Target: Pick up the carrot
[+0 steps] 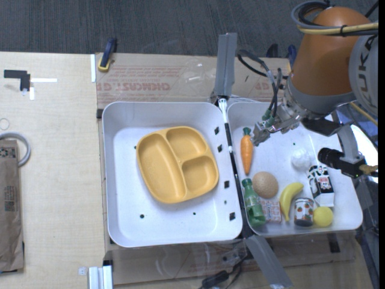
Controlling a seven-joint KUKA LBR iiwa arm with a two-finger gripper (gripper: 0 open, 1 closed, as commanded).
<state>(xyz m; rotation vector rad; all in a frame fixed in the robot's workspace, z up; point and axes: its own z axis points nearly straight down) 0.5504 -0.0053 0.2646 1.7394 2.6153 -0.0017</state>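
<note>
the camera view looks down on a pale wooden bench (48,161) with two shallow white bins side by side. behind them lies a flat sheet of brown cardboard (156,80) printed in faded red letters, upside down from here, reading roughly "chemcotz"; the rest cannot be made out. a brown paper bag (11,203) at the bench's left edge bears small dark print, too small to read.

the left white bin (120,221) holds a yellow plastic plate with three compartments (177,163).

the right white bin (346,221) holds the orange carrot with a green top (246,152), lying lengthwise near the bin's left wall, green end toward the far side. nearer the camera sit a green plastic bottle (252,205), a round tan ball-like object (265,185), a yellow banana (290,197), a small dark jar with a printed label (303,212), a yellow lemon (323,216), a small black-and-white carton (320,182) whose print is unreadable, and a white crumpled lump (300,159).

the grey arm with the orange band (328,53) reaches in from the right, and its two-finger gripper (263,131) hangs just right of the carrot's green end, close to it. how far its jaws are parted cannot be told, and nothing shows between them.
</note>
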